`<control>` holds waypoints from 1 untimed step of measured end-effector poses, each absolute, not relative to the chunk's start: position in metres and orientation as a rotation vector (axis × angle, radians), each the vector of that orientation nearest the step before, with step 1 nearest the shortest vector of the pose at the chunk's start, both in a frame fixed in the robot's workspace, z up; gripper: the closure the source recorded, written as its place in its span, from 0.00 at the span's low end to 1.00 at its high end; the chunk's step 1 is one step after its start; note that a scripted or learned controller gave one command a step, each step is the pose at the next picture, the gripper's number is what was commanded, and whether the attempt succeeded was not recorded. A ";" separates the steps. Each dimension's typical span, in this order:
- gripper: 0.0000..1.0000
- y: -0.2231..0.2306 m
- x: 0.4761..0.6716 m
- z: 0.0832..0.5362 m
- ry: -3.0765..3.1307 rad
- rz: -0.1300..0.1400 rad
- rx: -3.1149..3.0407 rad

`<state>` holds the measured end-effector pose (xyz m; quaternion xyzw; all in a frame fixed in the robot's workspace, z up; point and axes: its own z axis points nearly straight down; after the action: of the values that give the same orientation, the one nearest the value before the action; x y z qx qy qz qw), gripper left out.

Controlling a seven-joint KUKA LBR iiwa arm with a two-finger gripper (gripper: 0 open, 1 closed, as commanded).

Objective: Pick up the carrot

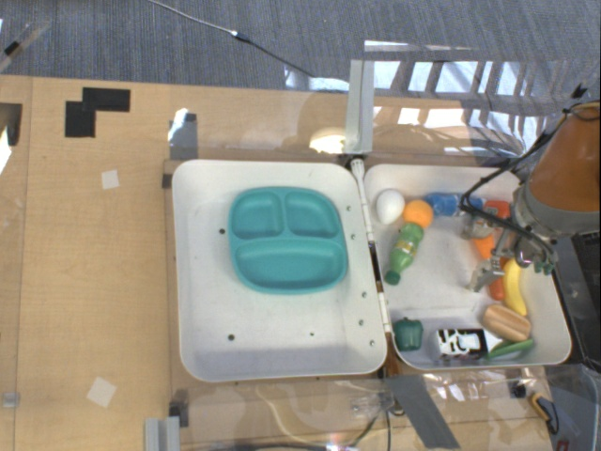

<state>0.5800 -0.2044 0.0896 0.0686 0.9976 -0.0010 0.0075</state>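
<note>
The carrot (pixel 483 246) is an orange piece in the right bin (pixel 427 294), mostly covered by the arm's wrist; a second bit of orange (pixel 496 292) shows just below the gripper, beside a yellow banana (pixel 515 287). My gripper (pixel 490 272) hangs low over the right side of this bin, directly over the carrot and touching or nearly touching it. Whether anything is held cannot be made out.
In the right bin lie a white egg (pixel 389 205), an orange (pixel 418 213), a green bottle (pixel 404 252), a blue item (pixel 441 203), a bread roll (pixel 507 323), a green pepper (pixel 408 333) and a black-and-white box (pixel 460 343). A teal divided plate (pixel 286 240) sits in the left bin (pixel 202 289).
</note>
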 end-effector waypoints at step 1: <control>0.00 -0.175 0.616 0.088 3.005 0.001 0.912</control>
<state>0.6160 -0.1747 0.0876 0.2905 0.9569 0.0004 0.0007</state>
